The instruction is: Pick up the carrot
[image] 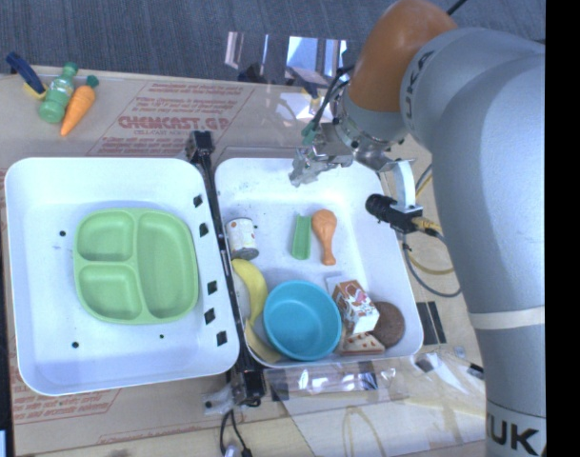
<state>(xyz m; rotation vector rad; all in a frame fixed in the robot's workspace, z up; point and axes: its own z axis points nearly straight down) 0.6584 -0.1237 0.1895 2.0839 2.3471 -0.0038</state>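
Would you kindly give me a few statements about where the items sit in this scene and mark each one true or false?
1. The carrot lies on the bench outside both bins, next to a green bottle. True.
2. The green divided plate sits in the right bin. False: it sits in the left bin.
3. The gripper is over the upper part of the right bin. True.
4. The blue bowl rests beside the carrot. False: it is in the right bin, near a banana.
5. The gripper is touching the carrot. False: the carrot is far off at the bench's upper left.
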